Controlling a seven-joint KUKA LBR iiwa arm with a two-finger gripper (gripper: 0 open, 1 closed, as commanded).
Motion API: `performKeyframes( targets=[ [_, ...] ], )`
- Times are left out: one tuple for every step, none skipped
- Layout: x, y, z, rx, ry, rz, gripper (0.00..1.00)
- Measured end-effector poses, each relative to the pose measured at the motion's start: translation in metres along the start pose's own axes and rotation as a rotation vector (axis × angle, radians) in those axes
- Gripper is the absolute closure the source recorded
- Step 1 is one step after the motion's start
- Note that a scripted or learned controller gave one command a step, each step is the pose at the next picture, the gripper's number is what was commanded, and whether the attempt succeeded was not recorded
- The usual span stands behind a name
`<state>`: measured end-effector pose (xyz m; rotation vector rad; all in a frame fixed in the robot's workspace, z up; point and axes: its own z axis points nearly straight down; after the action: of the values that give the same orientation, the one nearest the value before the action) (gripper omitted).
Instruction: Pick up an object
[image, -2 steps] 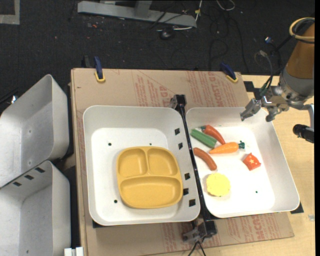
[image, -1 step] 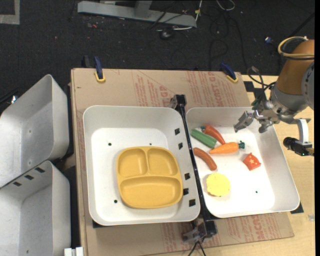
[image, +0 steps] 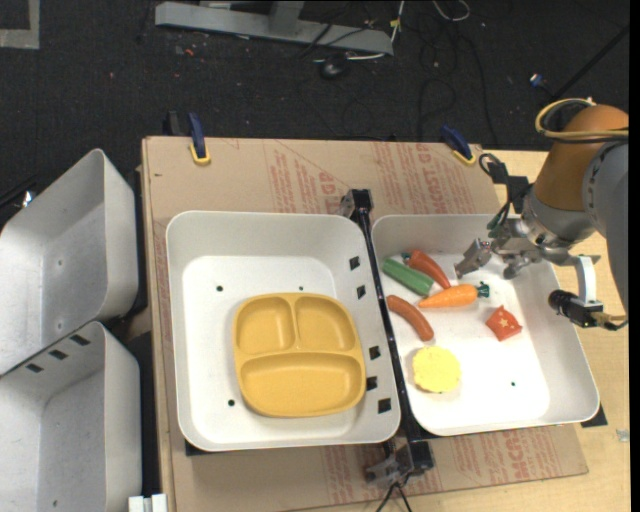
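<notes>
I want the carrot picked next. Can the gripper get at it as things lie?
Probably yes. The gripper hovers over the right bin, just up and right of the carrot, which lies uncovered. The red sausage sits close behind it, which could crowd a finger.

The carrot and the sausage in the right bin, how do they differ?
The carrot is orange with a green stub at its right end; the sausage is plain reddish-brown. The carrot tapers to a point, the sausage is rounded at both ends. The carrot lies nearly level, the sausage slants down-right. Both are long and thin.
</notes>
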<state>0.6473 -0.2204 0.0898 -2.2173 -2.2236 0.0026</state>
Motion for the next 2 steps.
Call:
performKeyframes(
  targets=[
    [0.0, 0.002, -0.014, -0.006, -0.002, -0.002, 1.0],
    [0.006, -0.002, -0.075, -0.007, -0.001, 0.001, 1.0]
  ],
)
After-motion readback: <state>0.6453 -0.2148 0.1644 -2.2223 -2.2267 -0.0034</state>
